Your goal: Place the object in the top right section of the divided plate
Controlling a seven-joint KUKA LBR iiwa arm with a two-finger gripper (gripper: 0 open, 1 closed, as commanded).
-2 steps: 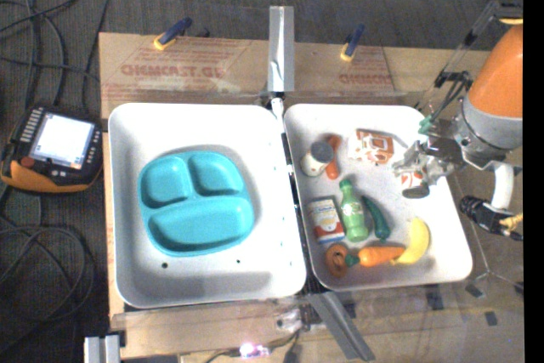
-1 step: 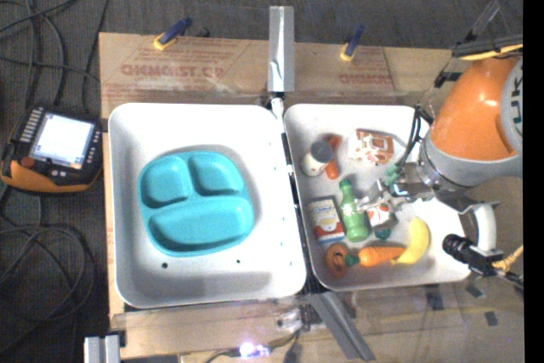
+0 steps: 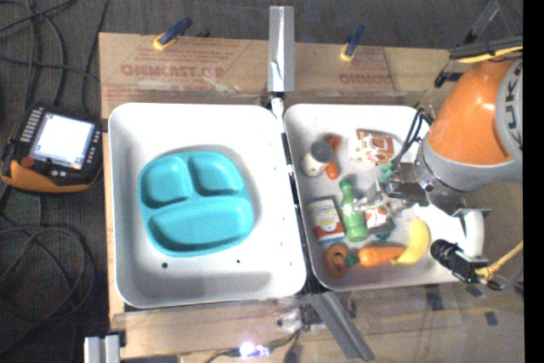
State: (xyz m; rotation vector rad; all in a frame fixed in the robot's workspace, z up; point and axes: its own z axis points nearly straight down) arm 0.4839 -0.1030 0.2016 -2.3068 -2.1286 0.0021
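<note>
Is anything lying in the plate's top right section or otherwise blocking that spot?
Nothing visible does. The top right section of the blue divided plate holds nothing, and all loose items sit in the right bin.

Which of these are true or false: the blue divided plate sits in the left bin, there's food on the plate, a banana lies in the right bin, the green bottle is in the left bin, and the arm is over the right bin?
1. The turquoise plastic divided plate lies in the left white bin. True.
2. Food lies on the plate. False: all its sections are bare.
3. A yellow banana lies in the right white bin. True.
4. The green plastic bottle stands in the left bin. False: it is in the right bin, among the clutter.
5. The grey and orange arm reaches over the right bin. True.
</note>
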